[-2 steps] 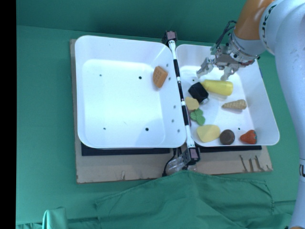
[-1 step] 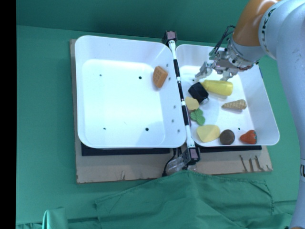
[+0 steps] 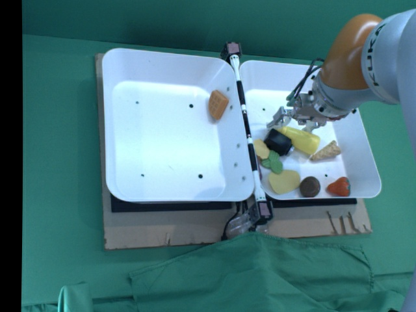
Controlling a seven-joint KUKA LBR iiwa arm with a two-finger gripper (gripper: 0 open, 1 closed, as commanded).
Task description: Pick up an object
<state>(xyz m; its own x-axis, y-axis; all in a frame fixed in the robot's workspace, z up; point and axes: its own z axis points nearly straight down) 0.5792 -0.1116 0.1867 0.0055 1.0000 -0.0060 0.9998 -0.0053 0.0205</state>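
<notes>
My claw (image 3: pixel 290 117) hangs low over the right bin (image 3: pixel 364 145), near its far-middle part, with my grey wrist and orange band reaching in from the right. Whether my fingers are spread or pressed together I cannot tell; from this slant they blur into the metal around them, and nothing shows plainly between them.

The closest thing to me is the yellow bottle with a black cap (image 3: pixel 292 140), lying on its side just near of my claw, almost under it (touching or not, I cannot say). Its long axis runs left to right with a slight tilt, the black cap pointing left toward the divider between the bins and the yellow body trailing right. The body is bright yellow and smooth, the cap dark and rounded.

Just right of it lies a tan cone (image 3: pixel 325 151), tip to the right. Nearer the front rim sit a pale yellow piece (image 3: pixel 284 182), a green leaf (image 3: pixel 273 163), a brown ball (image 3: pixel 309 186) and a red strawberry (image 3: pixel 338 187). In the left bin (image 3: pixel 130 70), an orange waffle (image 3: pixel 218 104) rests by the far right wall.
</notes>
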